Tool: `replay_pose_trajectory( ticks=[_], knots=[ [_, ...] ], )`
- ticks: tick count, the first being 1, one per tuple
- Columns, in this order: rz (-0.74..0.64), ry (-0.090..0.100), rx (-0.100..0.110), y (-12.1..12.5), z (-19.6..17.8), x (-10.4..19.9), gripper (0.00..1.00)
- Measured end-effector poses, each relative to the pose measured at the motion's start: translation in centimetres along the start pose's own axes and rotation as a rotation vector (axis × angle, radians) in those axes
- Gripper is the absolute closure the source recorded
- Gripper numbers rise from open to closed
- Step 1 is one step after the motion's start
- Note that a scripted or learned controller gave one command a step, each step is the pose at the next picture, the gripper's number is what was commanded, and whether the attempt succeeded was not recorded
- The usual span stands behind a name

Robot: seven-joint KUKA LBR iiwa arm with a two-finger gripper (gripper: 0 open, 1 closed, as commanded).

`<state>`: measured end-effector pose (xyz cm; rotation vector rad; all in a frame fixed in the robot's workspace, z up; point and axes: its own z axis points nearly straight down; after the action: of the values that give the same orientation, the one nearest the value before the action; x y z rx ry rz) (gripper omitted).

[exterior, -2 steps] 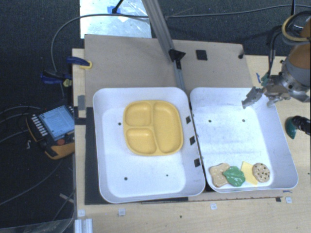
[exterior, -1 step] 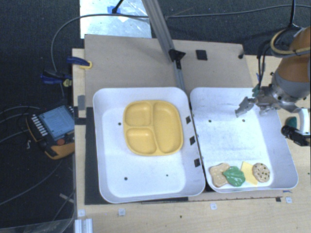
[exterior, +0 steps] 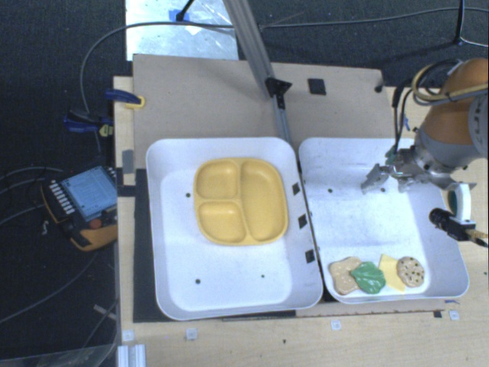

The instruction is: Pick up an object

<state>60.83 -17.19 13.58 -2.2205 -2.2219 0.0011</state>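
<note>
The gripper hangs open and holds nothing, well above the cookie at the right bin's near edge. It should descend straight over it.

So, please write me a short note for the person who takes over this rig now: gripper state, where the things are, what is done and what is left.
Gripper: over the upper part of the right bin, nothing between its fingers.
Things: a tan piece, a green piece, a yellow wedge and a cookie lie in a row along the right bin's near edge. A yellow divided tray sits in the left bin.
Done: nothing picked yet.
Left: go down on one object, grasp it, lift it.
</note>
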Motion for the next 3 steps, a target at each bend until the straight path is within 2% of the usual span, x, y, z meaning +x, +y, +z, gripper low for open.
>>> replay_pose_trajectory(
  ticks=[1,2,3],
  knots=[
    [0.001,0.000,-0.003,0.1,5.0,0.0,0.00],
    [0.001,-0.002,-0.007,0.2,3.7,0.0,1.00],
    [-0.005,-0.002,-0.009,1.2,-2.4,0.3,1.00]
  ],
)
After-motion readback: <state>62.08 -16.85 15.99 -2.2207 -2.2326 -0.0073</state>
